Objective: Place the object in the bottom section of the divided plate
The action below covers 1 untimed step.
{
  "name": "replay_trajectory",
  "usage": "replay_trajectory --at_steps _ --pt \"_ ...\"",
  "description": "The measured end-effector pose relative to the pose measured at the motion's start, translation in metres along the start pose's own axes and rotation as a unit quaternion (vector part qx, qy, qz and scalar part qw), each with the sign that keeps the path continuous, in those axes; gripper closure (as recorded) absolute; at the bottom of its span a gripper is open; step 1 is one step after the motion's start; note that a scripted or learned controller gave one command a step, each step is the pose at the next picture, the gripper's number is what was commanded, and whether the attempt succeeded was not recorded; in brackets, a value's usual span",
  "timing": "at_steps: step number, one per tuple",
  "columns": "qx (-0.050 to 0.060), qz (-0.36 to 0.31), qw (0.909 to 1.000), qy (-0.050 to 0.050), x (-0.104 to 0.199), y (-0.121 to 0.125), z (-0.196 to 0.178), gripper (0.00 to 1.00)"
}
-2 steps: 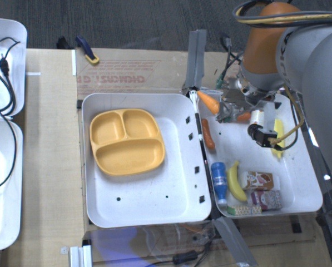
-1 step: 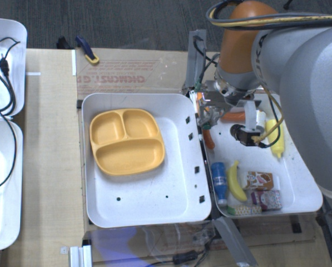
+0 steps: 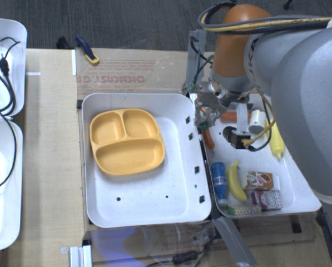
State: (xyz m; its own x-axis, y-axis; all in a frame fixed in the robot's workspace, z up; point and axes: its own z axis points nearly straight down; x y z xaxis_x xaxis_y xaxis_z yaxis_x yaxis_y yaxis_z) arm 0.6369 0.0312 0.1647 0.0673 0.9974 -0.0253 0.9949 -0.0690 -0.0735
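- Status: the gripper [image 3: 206, 117] is low over the far left corner of the right bin [image 3: 299, 196], just beside the wall it shares with the left bin [image 3: 149, 210]. Whether it is released or clenched cannot be told; the wrist hardware hides it.
- Task object: not identifiable with certainty. An orange carrot-like item [image 3: 209, 139] lies just below the gripper against the dividing wall and is judged the likely target. No object is visibly grasped.
- Other contents of the right bin: a blue bottle [image 3: 218, 182], a banana [image 3: 236, 181], a yellow item [image 3: 277, 141] at the right, and small cartons [image 3: 260, 191] near the front.
- Destination: the divided plate [image 3: 127, 141], yellow, sits in the far left part of the left bin. Its bottom section [image 3: 129, 156], the wide near one, holds nothing.
- Risk, grasp: the target lies tight against the bin wall. A finger may land on the wall or rim and close on nothing.
- Risk, slip: a slender tapered item may pivot or drop out during the lift.
- Risk, transfer: too little lift over the shared wall could knock the item loose.
- Risk, placement: a release too far back would land the item in one of the two small far sections.
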Motion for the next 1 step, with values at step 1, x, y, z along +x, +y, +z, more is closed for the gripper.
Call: replay_trajectory --at_steps 1 --pt "-0.004 0.026 0.9996 -0.003 0.0033 -0.0007 0.0055 1.0"
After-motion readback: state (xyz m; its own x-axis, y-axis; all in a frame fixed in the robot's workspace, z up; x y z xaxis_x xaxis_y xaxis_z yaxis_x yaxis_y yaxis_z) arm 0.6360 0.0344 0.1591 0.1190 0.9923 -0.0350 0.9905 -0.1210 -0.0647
